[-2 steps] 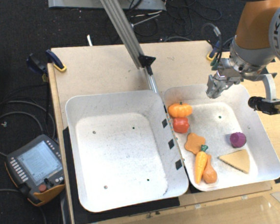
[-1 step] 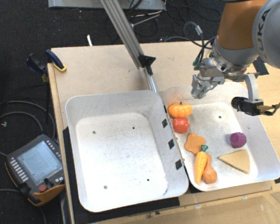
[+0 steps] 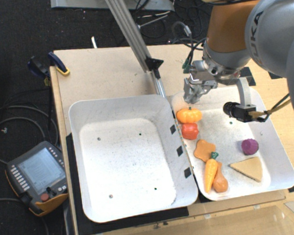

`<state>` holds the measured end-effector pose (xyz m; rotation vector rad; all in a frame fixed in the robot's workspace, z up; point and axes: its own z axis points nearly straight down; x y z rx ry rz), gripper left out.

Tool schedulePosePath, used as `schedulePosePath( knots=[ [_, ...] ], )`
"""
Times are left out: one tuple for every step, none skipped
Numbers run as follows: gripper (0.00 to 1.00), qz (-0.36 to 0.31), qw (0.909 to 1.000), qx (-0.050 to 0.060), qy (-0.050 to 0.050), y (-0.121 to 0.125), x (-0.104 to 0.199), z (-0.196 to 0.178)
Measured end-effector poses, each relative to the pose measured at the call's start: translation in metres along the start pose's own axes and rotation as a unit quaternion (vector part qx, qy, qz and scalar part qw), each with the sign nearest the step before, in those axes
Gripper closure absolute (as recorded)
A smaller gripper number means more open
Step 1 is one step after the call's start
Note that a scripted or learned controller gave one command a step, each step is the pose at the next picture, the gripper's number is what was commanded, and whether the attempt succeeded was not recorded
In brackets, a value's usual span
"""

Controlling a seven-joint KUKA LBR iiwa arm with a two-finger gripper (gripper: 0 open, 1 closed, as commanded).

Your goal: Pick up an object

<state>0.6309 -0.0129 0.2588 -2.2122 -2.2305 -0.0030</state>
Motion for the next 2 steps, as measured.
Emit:
schedulePosePath(
  knots=[
    [1.0, 0.0, 1.0, 0.001, 0.0, -0.006, 0.049, -0.001],
    [1.0, 0.0, 1.0, 0.003, 0.0, -0.014, 0.108, 0.019]
  ],
)
